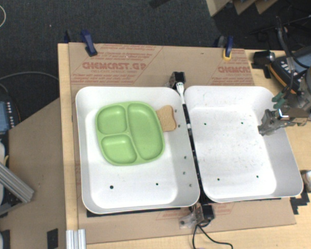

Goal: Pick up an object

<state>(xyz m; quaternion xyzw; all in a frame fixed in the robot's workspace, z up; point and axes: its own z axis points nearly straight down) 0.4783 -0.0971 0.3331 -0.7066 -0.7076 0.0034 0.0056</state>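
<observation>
A green divided plate [130, 133] with three compartments lies in the left bin [93, 191]. A tan slice that looks like bread [167, 119] rests against the plate's right rim. My gripper [268, 122] hangs over the right edge of the right bin [233, 175], far from both objects, and nothing shows between its fingers.
The two white bins sit side by side on a brown cardboard sheet [119, 61]. Clamps [88, 41] hold the sheet at the back. A black bracket [177, 79] sits between the bins at the back, and cables [202, 227] run at the front.
</observation>
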